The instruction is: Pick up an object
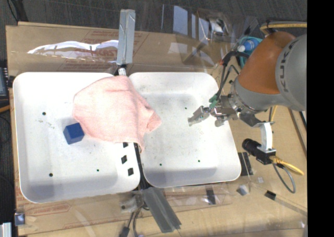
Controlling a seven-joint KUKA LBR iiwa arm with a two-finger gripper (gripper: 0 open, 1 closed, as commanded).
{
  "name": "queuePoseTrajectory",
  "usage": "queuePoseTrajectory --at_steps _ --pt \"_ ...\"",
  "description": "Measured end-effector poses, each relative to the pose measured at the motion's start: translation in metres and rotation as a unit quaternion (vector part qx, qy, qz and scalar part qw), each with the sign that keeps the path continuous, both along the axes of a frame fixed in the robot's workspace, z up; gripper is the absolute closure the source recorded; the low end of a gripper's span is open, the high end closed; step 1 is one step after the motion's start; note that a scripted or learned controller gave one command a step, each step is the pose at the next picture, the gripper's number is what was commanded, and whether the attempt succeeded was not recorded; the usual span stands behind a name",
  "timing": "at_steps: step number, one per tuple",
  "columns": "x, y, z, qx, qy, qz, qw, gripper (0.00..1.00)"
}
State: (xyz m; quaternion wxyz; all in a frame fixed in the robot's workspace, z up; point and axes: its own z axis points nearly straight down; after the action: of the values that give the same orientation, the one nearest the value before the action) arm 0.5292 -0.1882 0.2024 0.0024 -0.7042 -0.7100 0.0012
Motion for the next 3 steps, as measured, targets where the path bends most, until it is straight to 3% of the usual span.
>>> queuePoseTrajectory --at_steps 1,2,3 --pt "0.040 0.089 0.038 -0.0001 -0.001 0.006 1.0000 0.00" --pt "0.094 0.099 -0.085 0.0002 0.000 0.125 0.9921 0.00" --pt "0.063 0.088 -0.111 -0.0001 -0.001 0.126 0.9921 0.00"
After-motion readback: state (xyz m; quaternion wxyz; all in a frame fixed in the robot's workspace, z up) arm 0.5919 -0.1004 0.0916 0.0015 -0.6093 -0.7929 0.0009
